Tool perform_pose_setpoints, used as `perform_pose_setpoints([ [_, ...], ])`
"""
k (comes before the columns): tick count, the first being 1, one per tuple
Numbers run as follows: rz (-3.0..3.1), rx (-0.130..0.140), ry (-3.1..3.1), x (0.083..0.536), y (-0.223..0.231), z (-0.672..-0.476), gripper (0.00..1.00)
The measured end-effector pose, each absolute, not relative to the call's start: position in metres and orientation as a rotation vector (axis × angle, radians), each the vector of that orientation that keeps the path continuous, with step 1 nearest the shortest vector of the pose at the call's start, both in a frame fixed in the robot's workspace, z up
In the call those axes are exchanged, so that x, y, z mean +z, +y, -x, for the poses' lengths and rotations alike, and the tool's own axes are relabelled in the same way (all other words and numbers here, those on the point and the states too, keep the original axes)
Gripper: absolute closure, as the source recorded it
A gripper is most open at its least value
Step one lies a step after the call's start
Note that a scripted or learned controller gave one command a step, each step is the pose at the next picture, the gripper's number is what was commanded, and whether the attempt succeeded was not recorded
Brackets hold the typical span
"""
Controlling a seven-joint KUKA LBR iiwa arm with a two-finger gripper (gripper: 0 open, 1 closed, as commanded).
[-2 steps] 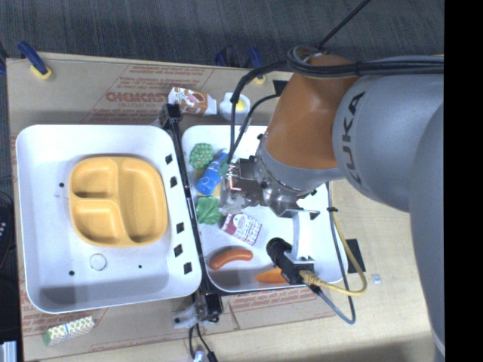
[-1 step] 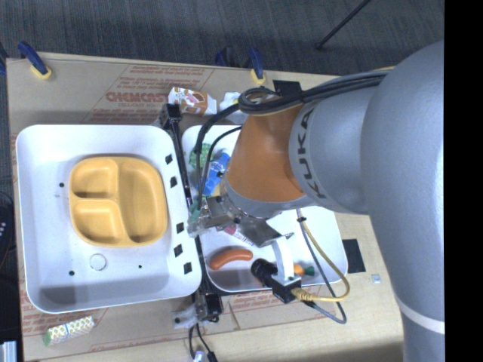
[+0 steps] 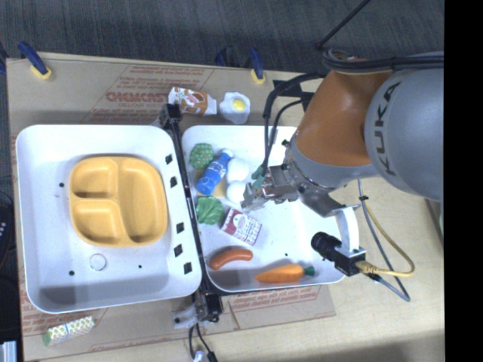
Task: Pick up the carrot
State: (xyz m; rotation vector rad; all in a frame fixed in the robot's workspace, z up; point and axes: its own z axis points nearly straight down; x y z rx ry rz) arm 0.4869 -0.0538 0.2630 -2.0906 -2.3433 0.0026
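The carrot (image 3: 283,274), orange with a small green top at its right end, lies flat along the front wall of the right bin (image 3: 302,225). My gripper (image 3: 256,190) hangs over the middle of that bin, beside a white egg-shaped piece (image 3: 235,192), well behind and to the left of the carrot. Nothing shows between the gripper and the carrot, and the two are apart. The arm's orange and grey body covers the bin's back right part.
In the right bin lie a sausage (image 3: 230,258), a red-and-white packet (image 3: 242,227), a green leafy piece (image 3: 210,210), a blue bottle (image 3: 213,172) and a green lump (image 3: 201,155). A yellow divided plate (image 3: 118,200) sits in the left bin (image 3: 38,225). A carton (image 3: 189,100) and a cup (image 3: 235,107) stand behind the bins.
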Motion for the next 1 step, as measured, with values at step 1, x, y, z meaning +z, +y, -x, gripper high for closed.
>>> perform_pose_setpoints([
  [1,1.909,0.003,-2.491,0.2285,-0.1548,-0.476,1.0],
])
